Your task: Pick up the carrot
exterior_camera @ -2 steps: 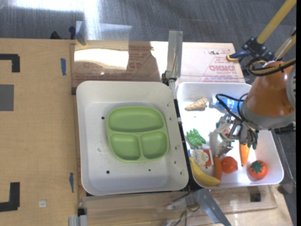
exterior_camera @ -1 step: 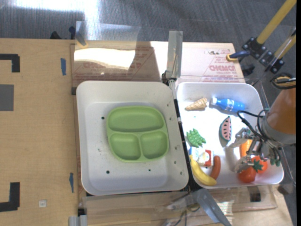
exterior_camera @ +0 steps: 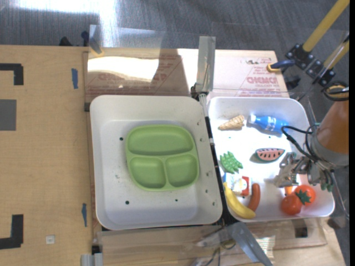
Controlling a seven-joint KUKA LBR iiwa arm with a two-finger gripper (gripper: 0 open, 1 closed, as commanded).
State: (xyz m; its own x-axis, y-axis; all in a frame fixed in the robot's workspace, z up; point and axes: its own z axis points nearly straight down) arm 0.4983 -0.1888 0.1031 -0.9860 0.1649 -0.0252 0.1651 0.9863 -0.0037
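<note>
In the right bin [exterior_camera: 319, 212], near the front right corner, the gripper [exterior_camera: 291, 173] is seen low over the bin floor, with the grey arm [exterior_camera: 333, 129] and its orange band entering from the right. Whether the gripper is spread or closed cannot be told; metal parts and black cables blur together there. Nothing is seen held.

Just in front of the gripper an orange-red piece, taken to be the carrot [exterior_camera: 290, 204], is noted on the bin floor. It is touching a redder, rounded piece with a green top, read as a tomato [exterior_camera: 305, 195]. The identification is uncertain at this resolution.

Other contents of the right bin are recorded: a cone [exterior_camera: 232, 123] and a blue bottle [exterior_camera: 266, 123] at the back, a watermelon slice [exterior_camera: 269, 154] mid-bin, a green leafy piece [exterior_camera: 230, 162], a small carton [exterior_camera: 240, 185], a sausage [exterior_camera: 254, 197] and a banana [exterior_camera: 237, 202] along the front left.

In the left bin [exterior_camera: 105, 148] a green divided plate [exterior_camera: 162, 155] is seen.
</note>
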